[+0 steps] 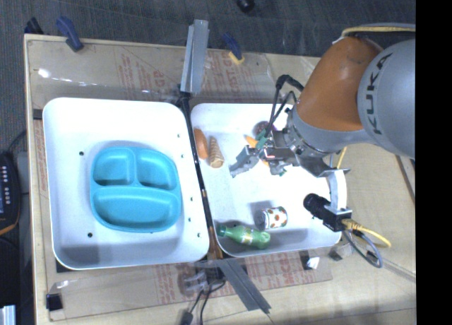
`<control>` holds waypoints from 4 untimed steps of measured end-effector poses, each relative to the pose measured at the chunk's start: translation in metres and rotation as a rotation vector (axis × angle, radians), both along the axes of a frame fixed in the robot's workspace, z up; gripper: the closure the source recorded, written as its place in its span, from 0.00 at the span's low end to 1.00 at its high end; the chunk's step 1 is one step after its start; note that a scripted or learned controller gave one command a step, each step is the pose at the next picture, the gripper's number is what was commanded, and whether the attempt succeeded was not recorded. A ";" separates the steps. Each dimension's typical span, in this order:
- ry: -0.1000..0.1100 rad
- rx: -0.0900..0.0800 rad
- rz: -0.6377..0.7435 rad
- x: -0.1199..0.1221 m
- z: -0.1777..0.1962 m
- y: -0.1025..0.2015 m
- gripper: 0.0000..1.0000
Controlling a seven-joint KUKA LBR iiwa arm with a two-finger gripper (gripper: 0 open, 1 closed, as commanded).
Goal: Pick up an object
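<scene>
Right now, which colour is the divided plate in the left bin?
Light blue; the divided plate shows clearly in the camera view.

Well off to the view's left of the tool [248, 161], a blue divided tray [134, 189] lies flat in the left white bin [63, 119]. Beyond the tool, towards the counter's [106, 62] far edge, two blue clamps [70, 34] sit beside an upright grey bar [194, 55].

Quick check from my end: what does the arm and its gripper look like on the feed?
The arm is grey with a broad orange band above the wrist and dark lettering on its grey shell. Thin black cables loop by the wrist. The gripper is small, grey metal.
</scene>
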State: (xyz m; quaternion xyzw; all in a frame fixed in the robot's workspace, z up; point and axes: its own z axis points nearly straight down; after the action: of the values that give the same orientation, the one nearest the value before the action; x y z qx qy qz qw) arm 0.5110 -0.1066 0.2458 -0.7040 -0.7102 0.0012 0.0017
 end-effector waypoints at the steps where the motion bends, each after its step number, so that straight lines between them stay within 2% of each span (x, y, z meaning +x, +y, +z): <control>1: -0.002 0.000 -0.001 -0.032 -0.136 -0.011 0.00; 2: -0.006 -0.001 -0.001 -0.008 -0.153 -0.070 0.00; 3: -0.005 0.000 0.002 -0.033 -0.154 -0.034 0.00; 4: -0.007 -0.001 -0.001 -0.013 -0.153 -0.089 0.00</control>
State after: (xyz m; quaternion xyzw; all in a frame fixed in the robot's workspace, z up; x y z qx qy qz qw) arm 0.4978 -0.1960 0.0930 -0.7045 -0.7097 -0.0010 -0.0009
